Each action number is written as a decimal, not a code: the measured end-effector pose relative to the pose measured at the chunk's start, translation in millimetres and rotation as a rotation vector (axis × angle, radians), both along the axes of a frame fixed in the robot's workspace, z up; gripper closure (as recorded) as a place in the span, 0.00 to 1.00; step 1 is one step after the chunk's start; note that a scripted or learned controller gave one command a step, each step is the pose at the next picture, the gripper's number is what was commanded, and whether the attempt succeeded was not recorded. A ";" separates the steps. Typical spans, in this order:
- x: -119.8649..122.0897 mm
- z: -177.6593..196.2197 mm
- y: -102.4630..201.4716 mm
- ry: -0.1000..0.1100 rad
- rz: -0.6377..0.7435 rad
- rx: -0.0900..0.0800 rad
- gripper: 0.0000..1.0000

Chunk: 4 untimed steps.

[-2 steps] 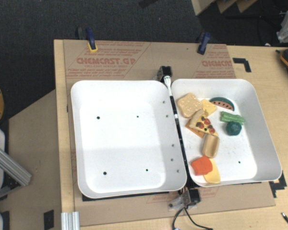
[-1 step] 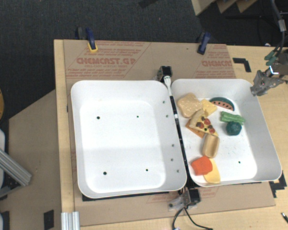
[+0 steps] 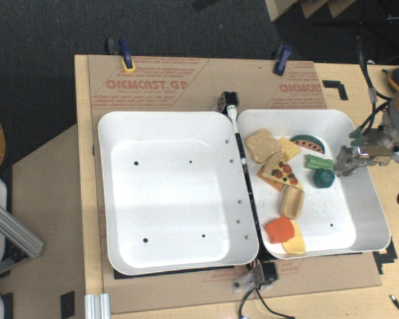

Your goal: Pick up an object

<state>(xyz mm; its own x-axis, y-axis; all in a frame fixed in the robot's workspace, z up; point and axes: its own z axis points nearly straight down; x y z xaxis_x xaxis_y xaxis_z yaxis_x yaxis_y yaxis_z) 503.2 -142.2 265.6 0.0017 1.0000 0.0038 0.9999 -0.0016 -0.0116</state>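
Fingers (image 3: pixel 346 159) of the grey arm reach in from the right over the right-hand bin (image 3: pixel 359 205), low above its right side; whether they are spread or closed cannot be told from this slant, and nothing shows between them. Just to their left lies a green stick-shaped piece (image 3: pixel 317 163) with a teal lump (image 3: pixel 324 177) beside it. Further left in that bin sit a slice of toast (image 3: pixel 260 145), a pizza slice (image 3: pixel 278 173), a yellow wedge (image 3: pixel 290 149) and a watermelon slice (image 3: pixel 306 141). Lower down lie a tan bread roll (image 3: pixel 291 201), an orange-red piece (image 3: pixel 279 230) and a yellow piece (image 3: pixel 294 246) touching it. The left-hand bin (image 3: pixel 173 191) lies alongside on the counter (image 3: pixel 86 111)
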 end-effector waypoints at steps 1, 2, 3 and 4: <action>-26.7 -86.2 80.6 0.001 0.008 0.002 1.00; -24.1 -81.1 75.0 -0.012 0.001 -0.004 0.00; -15.1 -173.3 44.6 -0.002 -0.002 -0.003 0.00; -13.3 -158.1 46.7 -0.012 0.000 -0.004 1.00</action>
<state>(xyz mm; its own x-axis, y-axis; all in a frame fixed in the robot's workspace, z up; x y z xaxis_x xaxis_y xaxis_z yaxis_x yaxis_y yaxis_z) 489.9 -95.6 107.6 0.0013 1.0000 0.0001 1.0000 -0.0013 0.0002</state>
